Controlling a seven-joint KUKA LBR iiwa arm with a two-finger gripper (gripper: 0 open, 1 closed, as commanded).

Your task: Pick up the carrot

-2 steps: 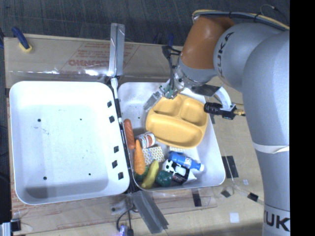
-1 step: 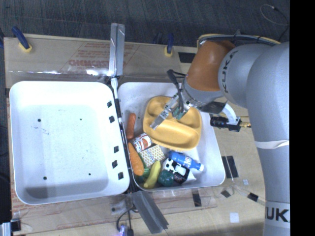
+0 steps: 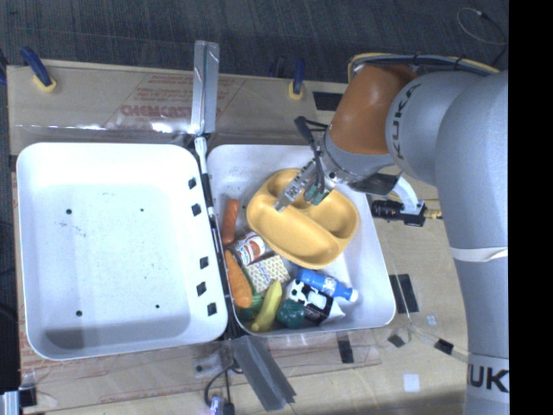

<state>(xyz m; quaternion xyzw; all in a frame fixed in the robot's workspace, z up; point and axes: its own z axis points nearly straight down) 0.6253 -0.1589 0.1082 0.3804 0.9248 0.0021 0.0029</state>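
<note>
Arm [image 3: 449, 154]: grey, one unit, entering from the right, bent downward at the wrist. Orange band [image 3: 367, 111]: directly above the wrist. Gripper [image 3: 296, 195]: two-finger, at the arm's lower-left end, angled down and leftward; fingers [image 3: 285, 199] slender, extending ahead of the wrist; spread not discernible

Even, fairly bright overhead light, soft shadows, mild glare on white bins [image 3: 104, 158], slight softness.

Carrot [image 3: 238, 281] partly under packet [image 3: 262, 262]
</note>
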